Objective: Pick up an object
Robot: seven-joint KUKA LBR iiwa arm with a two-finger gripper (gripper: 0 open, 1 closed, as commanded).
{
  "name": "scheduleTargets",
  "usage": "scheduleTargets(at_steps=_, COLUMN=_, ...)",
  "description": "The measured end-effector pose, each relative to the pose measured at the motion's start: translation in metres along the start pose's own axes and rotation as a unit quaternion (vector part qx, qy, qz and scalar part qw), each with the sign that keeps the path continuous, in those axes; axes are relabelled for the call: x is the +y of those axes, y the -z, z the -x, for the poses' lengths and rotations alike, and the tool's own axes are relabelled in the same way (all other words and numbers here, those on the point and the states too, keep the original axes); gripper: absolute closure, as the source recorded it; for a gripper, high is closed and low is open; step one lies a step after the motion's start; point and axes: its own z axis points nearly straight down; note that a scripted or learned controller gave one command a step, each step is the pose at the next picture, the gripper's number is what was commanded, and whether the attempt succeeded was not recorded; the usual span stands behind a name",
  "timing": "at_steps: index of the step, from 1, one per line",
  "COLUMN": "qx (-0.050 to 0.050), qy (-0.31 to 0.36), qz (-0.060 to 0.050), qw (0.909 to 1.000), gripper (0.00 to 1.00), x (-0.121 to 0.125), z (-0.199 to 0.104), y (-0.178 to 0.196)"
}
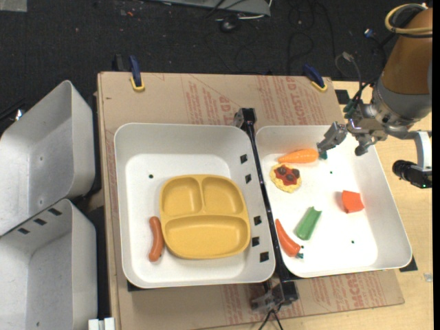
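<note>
The right bin point(385, 239) holds an orange carrot point(299, 157) near its back, a round tart with red berries point(287, 177), an orange block point(351, 201), a green pickle-shaped piece point(308, 223) and a small red-orange carrot point(287, 238) at the front left. My gripper point(346, 141) hovers over the back of this bin, just right of the orange carrot's tip. Its two fingers point(329, 139) are spread apart with nothing between them.
The left bin point(130, 184) holds a yellow divided plate point(204, 216) and a sausage point(156, 238) beside it. Black clips run along the divider point(258, 184) between the bins. Two empty white tubs point(41, 184) stand at the far left.
</note>
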Motion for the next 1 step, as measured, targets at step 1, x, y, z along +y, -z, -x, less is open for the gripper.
scheduleTargets(at_steps=1, qx=-0.001, qy=0.001, qz=0.006, qw=1.0000, gripper=0.00, x=0.0025, z=-0.0002, y=0.0070)
